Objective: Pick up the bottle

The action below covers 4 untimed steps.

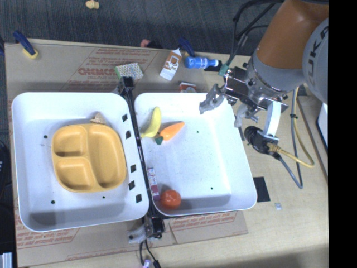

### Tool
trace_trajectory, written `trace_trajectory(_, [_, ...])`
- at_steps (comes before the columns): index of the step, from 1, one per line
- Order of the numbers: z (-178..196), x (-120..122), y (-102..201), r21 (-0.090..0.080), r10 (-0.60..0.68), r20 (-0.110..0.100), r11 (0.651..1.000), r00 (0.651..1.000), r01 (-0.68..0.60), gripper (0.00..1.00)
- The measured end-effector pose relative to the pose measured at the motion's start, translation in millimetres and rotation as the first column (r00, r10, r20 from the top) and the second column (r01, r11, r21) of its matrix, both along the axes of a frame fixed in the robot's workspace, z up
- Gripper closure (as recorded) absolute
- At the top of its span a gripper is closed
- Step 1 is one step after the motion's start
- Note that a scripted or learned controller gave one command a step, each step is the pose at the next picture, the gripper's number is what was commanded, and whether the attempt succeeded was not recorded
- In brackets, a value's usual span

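- Gripper point(222, 104) hanging over the top right corner of the right bin point(237, 166), fingers looking spread apart, nothing between them.
- Bottle point(199, 63), blue with a white cap end, lying on its side on the surface point(290, 216) behind the right bin, outside both bins, just beside a small carton point(170, 64).
- Bottle sitting near the gripper but apart from it, up and to the left in the view.
- Long axis running roughly left-right across the view, near parallel to the bin's back rim; lighter cap end pointing right toward the arm, blue body pointing left.
- Step in hand, as I'm judging: reaching to the bottle, grasp not yet made.
- Doing it well: moving past the bin rim, turning the wrist so the fingers are closing across the short width, centring on the blue body, not the cap.
- Risk: round bottle rolling away, or clipping the carton or the bin rim.
- Right bin holding banana point(152, 122), carrot point(170, 130), tomato point(171, 199); left bin point(28, 166) holding yellow tray point(88, 156).
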<state>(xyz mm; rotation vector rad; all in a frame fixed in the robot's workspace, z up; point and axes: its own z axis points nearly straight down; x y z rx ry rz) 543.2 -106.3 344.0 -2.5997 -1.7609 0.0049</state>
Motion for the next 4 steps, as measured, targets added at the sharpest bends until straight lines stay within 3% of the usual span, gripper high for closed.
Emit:
trace_trajectory(1, [-56, 47, -8, 0.0, -0.315, -0.002, 0.949, 0.949, 0.315, 0.0])
trace_trajectory(2, [-46, 47, -8, 0.0, -0.308, -0.006, 0.952, 0.952, 0.308, 1.0])
trace_trajectory(3, [-30, -1, -57, -0.001, -0.55, -0.003, 0.835, 0.835, 0.55, 1.0])
trace_trajectory(4, [-17, -62, -91, -0.002, -0.77, -0.003, 0.638, 0.638, 0.77, 1.0])
